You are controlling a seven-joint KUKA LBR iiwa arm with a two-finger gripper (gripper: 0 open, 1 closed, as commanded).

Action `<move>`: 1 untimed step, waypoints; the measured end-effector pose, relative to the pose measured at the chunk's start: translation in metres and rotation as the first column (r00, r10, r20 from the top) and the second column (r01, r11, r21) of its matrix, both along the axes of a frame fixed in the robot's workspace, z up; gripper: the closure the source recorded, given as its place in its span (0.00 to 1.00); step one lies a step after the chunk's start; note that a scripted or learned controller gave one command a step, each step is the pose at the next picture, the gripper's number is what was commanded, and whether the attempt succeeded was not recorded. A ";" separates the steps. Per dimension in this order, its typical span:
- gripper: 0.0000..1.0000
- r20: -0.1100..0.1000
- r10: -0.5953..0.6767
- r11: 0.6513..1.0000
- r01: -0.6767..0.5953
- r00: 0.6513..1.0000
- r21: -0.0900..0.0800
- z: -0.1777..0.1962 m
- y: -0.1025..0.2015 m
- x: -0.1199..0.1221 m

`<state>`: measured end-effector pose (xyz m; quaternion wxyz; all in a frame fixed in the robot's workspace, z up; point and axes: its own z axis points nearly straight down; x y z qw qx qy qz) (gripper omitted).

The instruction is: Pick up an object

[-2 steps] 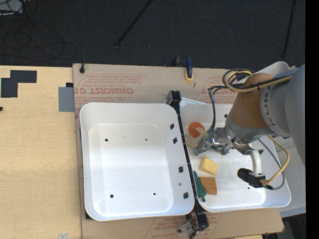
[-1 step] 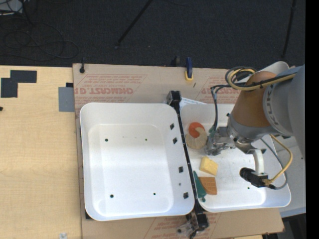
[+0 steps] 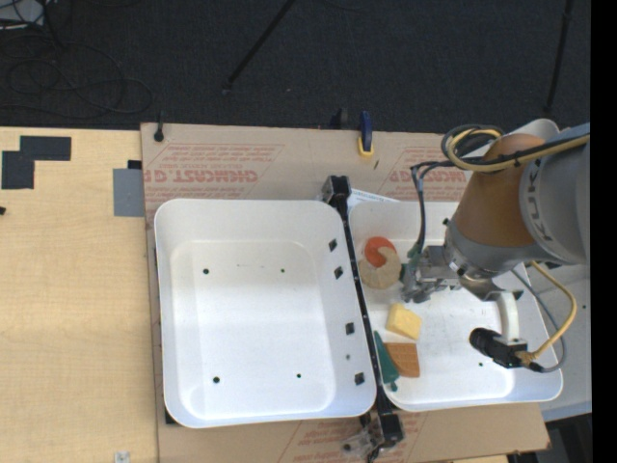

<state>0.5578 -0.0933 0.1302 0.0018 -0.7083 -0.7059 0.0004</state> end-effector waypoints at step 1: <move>1.00 0.001 -0.001 1.000 0.001 1.000 0.000 -0.044 -0.041 -0.048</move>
